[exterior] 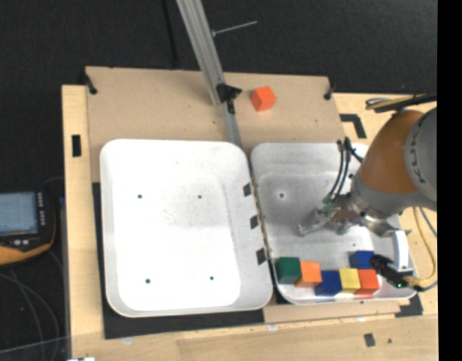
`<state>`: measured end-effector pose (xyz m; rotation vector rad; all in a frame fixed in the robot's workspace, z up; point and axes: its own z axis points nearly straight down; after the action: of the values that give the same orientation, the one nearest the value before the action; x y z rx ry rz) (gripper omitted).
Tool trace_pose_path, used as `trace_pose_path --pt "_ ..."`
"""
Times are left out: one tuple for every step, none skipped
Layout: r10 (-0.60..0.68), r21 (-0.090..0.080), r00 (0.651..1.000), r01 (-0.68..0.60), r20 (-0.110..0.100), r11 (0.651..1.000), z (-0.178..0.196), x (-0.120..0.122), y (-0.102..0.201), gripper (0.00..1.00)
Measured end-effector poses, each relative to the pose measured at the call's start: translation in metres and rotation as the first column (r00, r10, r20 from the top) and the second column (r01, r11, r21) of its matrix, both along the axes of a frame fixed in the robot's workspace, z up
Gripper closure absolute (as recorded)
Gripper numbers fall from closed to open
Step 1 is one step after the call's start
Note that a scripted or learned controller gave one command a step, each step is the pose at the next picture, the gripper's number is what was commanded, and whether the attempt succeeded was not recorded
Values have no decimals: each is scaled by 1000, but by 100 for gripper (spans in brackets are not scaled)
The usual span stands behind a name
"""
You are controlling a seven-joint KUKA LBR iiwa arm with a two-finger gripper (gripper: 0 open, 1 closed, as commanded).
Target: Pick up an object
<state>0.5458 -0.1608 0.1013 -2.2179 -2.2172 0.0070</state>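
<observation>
Fingers (310,224) blurred over right bin (291,164), spread unreadable; arm (393,168) partly hides blocks (329,275).

Your bench (73,201), pale wood, carries a tan board (163,104) across its 12 o'clock half. Directly on that board, near 12 o'clock, you have one orange cube (262,98), well apart from both bins. The left white bin (174,224) sits at 9 o'clock on a dark mat (110,323); the right white bin (291,171) lies touching it at 3 o'clock. A slanted metal rail (205,43) meets the board beside the cube.
</observation>
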Motion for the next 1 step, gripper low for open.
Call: trace_pose_path --pt "-3 -4 1000 3 7 1000 -1 -11 -33 0"
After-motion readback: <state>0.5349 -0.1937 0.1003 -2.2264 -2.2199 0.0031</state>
